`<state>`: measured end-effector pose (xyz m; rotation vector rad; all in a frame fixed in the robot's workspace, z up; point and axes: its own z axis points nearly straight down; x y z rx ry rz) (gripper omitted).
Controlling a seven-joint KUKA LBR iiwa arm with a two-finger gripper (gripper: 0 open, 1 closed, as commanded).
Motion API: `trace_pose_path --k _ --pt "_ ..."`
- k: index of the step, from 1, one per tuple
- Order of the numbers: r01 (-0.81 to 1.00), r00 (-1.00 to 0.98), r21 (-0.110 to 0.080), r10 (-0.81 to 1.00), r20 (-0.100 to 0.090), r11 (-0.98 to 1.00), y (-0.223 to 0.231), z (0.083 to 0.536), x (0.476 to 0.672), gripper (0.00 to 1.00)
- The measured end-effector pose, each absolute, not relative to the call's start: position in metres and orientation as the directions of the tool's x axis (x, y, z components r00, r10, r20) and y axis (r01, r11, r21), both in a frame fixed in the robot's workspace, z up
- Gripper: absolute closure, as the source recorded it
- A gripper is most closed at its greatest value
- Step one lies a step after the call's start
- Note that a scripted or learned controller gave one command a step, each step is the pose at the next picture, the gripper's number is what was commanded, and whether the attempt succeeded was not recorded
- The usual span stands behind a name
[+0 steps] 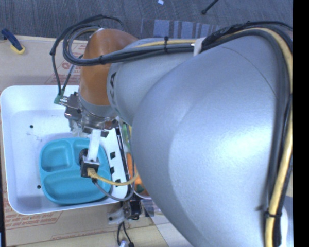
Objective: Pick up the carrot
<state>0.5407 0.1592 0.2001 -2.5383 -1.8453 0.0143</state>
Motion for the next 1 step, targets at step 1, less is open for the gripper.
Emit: trace_pose_path --k 1 --pt "0.899 0.437 -0.007 0.899 -0.003 -0.437 0.2155 0.3064 0.5564 1.00"
